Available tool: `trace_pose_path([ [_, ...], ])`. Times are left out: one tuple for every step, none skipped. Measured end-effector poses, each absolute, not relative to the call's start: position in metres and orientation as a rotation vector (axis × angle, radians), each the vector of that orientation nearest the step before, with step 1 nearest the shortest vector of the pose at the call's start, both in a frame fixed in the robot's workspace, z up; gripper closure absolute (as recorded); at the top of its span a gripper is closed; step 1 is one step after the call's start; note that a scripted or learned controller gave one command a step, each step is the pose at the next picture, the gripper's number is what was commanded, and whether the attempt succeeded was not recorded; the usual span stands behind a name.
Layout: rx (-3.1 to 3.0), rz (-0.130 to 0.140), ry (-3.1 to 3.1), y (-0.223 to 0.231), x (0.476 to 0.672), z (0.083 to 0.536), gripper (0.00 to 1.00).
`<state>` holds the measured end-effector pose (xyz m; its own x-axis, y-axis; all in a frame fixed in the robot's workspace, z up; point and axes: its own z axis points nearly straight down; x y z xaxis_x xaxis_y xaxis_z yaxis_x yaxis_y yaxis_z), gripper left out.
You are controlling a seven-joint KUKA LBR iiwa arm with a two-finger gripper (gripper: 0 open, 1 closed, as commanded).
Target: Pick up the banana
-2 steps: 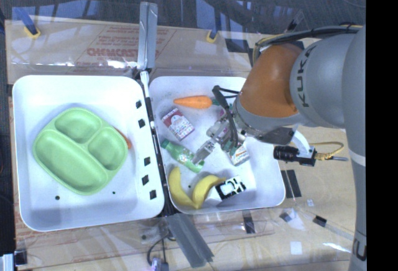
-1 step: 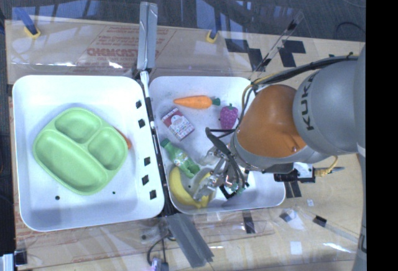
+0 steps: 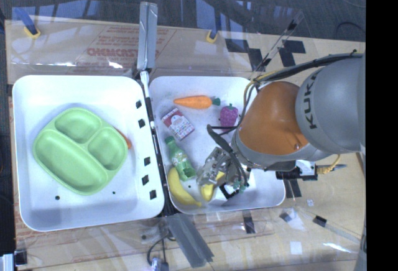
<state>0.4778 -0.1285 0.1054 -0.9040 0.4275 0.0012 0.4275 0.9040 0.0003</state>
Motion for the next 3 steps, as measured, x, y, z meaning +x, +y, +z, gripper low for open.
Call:
trace_pose_path([
  [-1.348, -0.001, -2.839, -0.064, 0.497, 0.192, 1.0],
  [-1.349, 0.0, -2.838, -0.064, 0.497, 0.192, 0.0],
  [-1.29, 0.001, -2.865, -0.059, 0.522, 0.297, 0.0],
])
